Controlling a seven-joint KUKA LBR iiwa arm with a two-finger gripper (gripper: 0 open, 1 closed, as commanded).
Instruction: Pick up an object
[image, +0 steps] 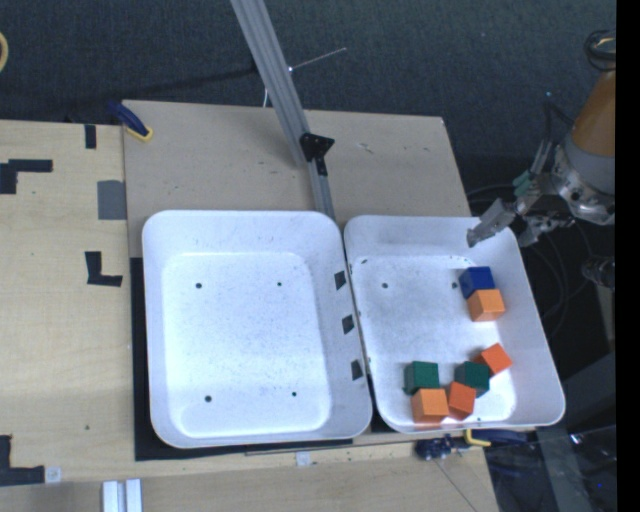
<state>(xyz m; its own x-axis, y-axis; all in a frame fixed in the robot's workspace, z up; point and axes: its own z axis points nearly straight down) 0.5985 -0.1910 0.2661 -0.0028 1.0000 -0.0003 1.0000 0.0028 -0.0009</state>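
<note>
While the gripper (490, 222), grip unclear, hangs over the right bin (400, 330), wooden bench (60, 300) meets dark floor (420, 60)

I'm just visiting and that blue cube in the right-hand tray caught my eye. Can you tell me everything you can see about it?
The blue block is a small, plain cube, matte and solid-coloured; its material is hard to tell. It sits flat on the floor of the right bin, near the far right side. An orange block lies right against its near side, apparently touching. The other blocks cluster at the bin's near edge, apart from it. The gripper hovers beyond it, near the bin's far right corner, not touching.
</note>
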